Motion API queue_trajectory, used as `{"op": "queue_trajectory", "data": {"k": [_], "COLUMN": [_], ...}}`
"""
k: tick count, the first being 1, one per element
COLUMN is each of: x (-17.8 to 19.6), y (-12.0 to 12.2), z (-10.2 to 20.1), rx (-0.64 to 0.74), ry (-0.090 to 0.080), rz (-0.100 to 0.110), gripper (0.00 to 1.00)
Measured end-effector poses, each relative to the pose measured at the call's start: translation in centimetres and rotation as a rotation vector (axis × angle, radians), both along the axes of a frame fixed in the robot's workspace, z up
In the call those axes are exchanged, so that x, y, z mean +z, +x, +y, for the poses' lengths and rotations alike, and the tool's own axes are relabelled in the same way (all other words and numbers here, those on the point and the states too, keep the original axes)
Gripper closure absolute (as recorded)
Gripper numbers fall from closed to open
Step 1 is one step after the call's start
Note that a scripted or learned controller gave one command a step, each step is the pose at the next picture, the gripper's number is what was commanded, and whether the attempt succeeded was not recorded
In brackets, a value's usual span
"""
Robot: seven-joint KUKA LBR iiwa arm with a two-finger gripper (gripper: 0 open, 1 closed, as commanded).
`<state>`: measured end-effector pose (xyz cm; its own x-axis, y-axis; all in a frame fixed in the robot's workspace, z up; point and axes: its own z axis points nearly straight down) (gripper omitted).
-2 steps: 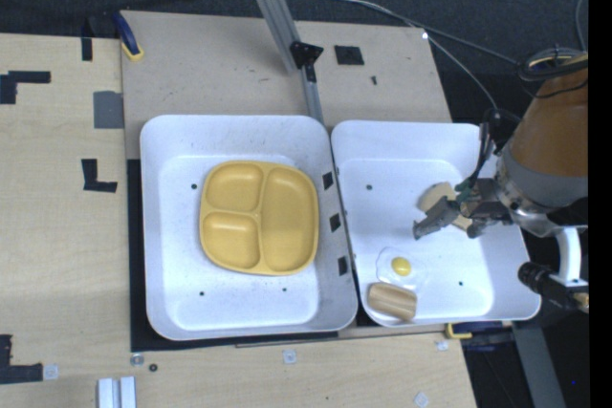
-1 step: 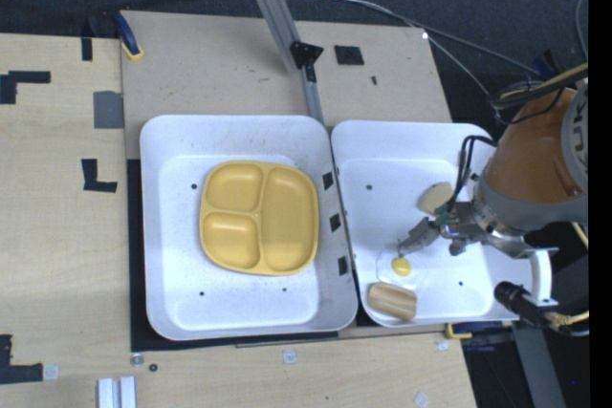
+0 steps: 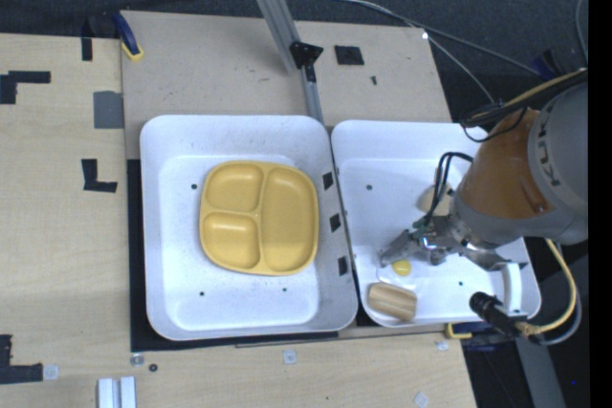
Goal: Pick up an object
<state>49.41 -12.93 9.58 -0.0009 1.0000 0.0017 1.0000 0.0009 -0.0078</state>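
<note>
My arm [image 3: 535, 177] reaches in from the right, its orange band bent over the right bin [image 3: 382, 143], and my wrist turns down and to the left so that my gripper [image 3: 397, 253] points toward the bin's lower-left part. The fingers are small, dark and blurred against the white floor, and I cannot tell how far apart they stand or whether anything is between them.

Just below the gripper lies a small yellow piece [image 3: 402, 268], close to or touching my fingertips; I cannot tell which. Below that, against the bin's near rim at its lower-left corner, lies a tan wooden block [image 3: 392, 301]. Its long axis runs roughly left to right, slightly tilted down toward the right. A pale object [image 3: 432, 199] sits beside my wrist, mostly hidden by the arm.

The upper-left of the right bin's floor is bare, giving room toward the far rim. The dividing wall between the bins is near my gripper's left.

In the left bin [image 3: 172, 205] a yellow divided plate [image 3: 259, 217] lies flat near the middle, with white floor free all around it, well apart from my gripper
</note>
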Motion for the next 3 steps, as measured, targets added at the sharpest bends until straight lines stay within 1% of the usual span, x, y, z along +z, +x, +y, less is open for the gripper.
{"op": "queue_trajectory", "data": {"k": [1, 2, 3], "x": [1.3, 7.4, 13.8], "y": [0.1, 0.5, 0.7], "z": [0.1, 0.2, 0.0], "rx": [0.001, 0.001, 0.001], "ry": [0.0, -0.002, -0.003], "rz": [-0.003, -0.01, -0.012], "gripper": [1.0, 1.0, 1.0]}}
